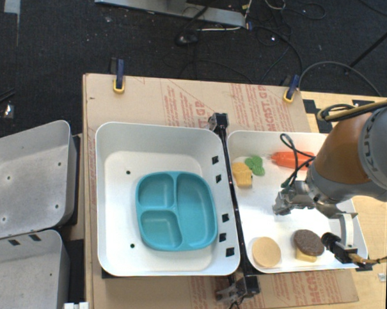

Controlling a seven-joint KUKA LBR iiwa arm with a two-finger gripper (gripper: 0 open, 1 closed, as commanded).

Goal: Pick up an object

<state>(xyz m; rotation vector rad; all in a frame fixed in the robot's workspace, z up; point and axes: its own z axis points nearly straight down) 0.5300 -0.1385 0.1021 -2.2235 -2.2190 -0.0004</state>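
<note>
The right bin (269,186) holds several toy foods: an orange carrot (284,159) at the back, a green piece (254,165), a yellow block (242,176), a tan round cracker (266,252) and a brown-topped cookie (308,244) at the front. My gripper (285,203) hangs low over the bare middle of the right bin, between the carrot and the cookie. Nothing shows between its fingers. The grey arm with its orange band reaches in from the right and hides part of the bin's right side.
The left bin (117,147) holds a teal divided plate (176,210). A black divider (229,197) runs between the two bins. White trays (26,175) lie off the bench at the left. Cables trail by the wrist.
</note>
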